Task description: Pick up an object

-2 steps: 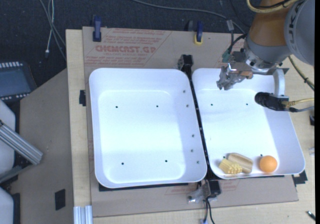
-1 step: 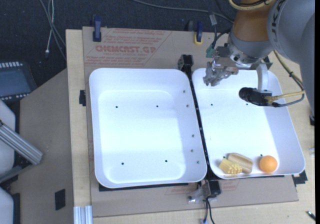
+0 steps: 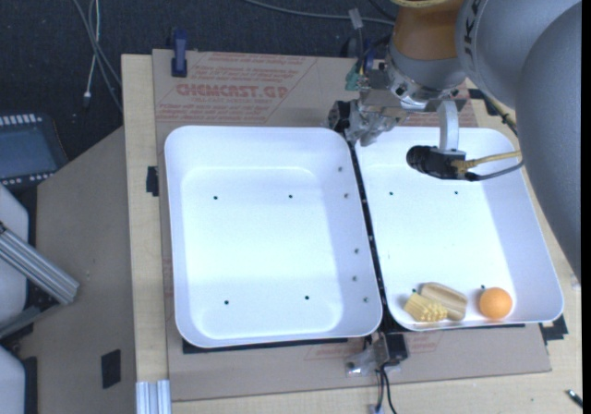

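We record the following items.

Item 1: the arm, grey with an orange band, entering from the upper right of the frame. Its hand sits at the upper centre, over the far end of the seam where the two bins meet. We cannot tell whether it is released or clenched; we see nothing gripped in it.

Item 2: the left bin, white and shallow, occupying the centre-left of the frame.

Item 3: the right bin, white and shallow, just beside the left bin and touching it along the central seam.

Item 4: an orange ball, in the lower right corner of the right bin, well apart from the hand.

Item 5: a tan, rounded block, lying to the left of the ball near the bin's lower edge.

Item 6: a yellow ridged piece resembling corn, touching the tan block on its lower left side.

Item 7: a black fitting with a cable, hanging beneath the wrist over the upper part of the right bin.

Item 8: the tabletop, a brown board with red lettering, carrying both bins.
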